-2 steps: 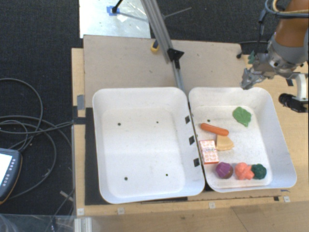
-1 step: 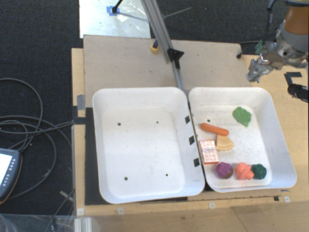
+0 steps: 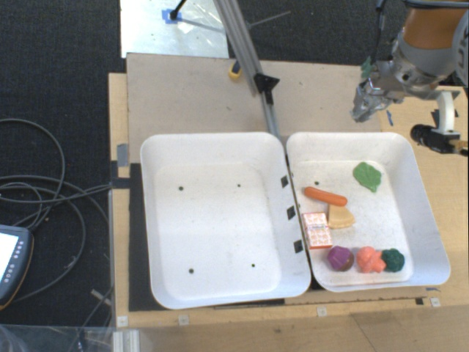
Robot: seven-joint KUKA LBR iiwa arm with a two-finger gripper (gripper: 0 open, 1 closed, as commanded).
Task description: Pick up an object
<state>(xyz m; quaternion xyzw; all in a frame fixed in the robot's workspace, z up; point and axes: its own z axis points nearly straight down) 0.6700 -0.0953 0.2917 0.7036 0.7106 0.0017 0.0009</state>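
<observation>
Camera view: looks down at a slant on two shallow white bins set side by side on a bench.
Left bin [image 3: 157, 218]: lies down and well to the left of the gripper.
Right bin [image 3: 418, 196]: sits below the gripper, its far rim just short of the gripper tip.
Gripper [image 3: 364, 105]: hangs over the bench board beyond the right bin's far rim, on the grey arm [image 3: 432, 28] with its orange band; nothing is between its tips, and whether it is parted or closed I cannot tell.
Green leaf [image 3: 367, 176]: nearest piece to the gripper, straight below it inside the right bin.
Orange carrot [image 3: 325, 196]: below and slightly left of the gripper.
Tan wedge [image 3: 340, 217]: just under the carrot, touching the small red-and-white box [image 3: 316, 230].
Purple piece [image 3: 339, 258], orange-red piece [image 3: 369, 260], dark green piece [image 3: 393, 259]: in a row along the near edge, farthest from the gripper.
</observation>
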